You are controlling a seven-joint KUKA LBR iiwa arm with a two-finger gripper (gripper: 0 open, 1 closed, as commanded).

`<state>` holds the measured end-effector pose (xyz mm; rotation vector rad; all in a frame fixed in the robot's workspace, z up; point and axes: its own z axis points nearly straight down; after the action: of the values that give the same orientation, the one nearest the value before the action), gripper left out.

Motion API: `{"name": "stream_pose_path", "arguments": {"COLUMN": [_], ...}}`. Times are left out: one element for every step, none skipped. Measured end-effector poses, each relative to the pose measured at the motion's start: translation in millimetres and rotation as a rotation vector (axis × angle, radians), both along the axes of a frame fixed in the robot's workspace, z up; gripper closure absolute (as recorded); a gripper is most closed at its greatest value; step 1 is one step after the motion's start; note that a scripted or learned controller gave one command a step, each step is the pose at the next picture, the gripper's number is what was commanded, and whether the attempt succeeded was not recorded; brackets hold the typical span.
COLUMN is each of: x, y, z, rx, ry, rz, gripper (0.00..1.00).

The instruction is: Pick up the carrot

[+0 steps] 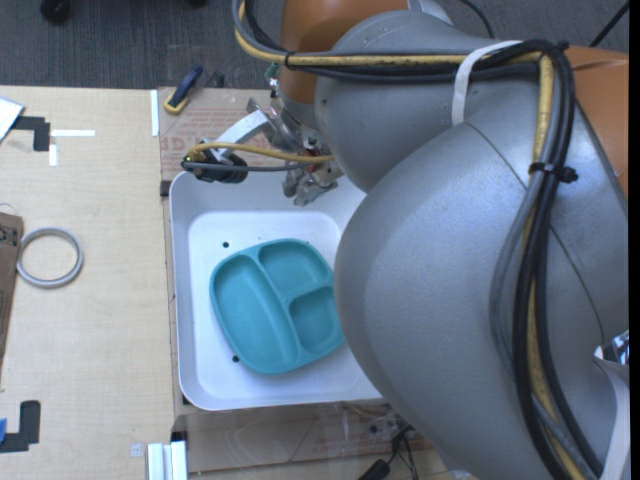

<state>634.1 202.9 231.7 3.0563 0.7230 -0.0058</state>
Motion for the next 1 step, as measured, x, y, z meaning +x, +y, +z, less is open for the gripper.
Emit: {"name": "stream_pose_path", "arguments": {"x": [-41.4], "y": [18.1], "z": [-125.3], "rx": [-0.001], "ry": [0.000], "rz": [-0.038], "gripper": [1.00]}}
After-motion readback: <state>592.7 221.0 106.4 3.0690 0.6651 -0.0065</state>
